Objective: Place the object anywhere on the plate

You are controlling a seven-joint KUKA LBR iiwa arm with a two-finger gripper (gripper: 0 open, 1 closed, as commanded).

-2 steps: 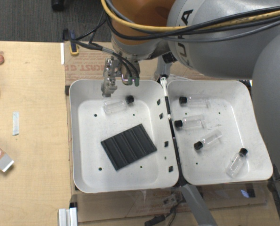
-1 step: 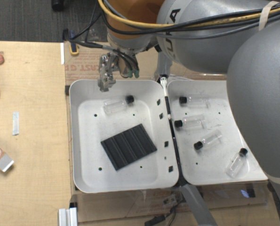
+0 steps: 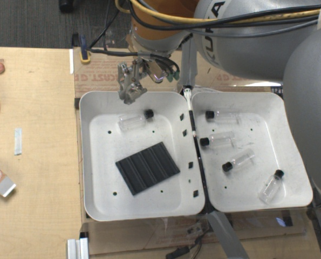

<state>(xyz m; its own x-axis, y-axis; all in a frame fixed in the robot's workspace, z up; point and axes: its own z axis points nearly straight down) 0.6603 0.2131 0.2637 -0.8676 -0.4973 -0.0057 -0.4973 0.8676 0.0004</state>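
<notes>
1. I see a clear vial (image 3: 134, 121) lying in the left bin (image 3: 90, 161), just beyond the dark ribbed plate (image 3: 148, 167), not on it.
2. My gripper (image 3: 130, 90) hangs over the far rim; fingers apparently empty, opening unclear.
3. Picking and placing remain.

Claw (image 3: 131, 90) hangs above vial (image 3: 134, 121) near ribbed black plate (image 3: 147, 168).
</notes>
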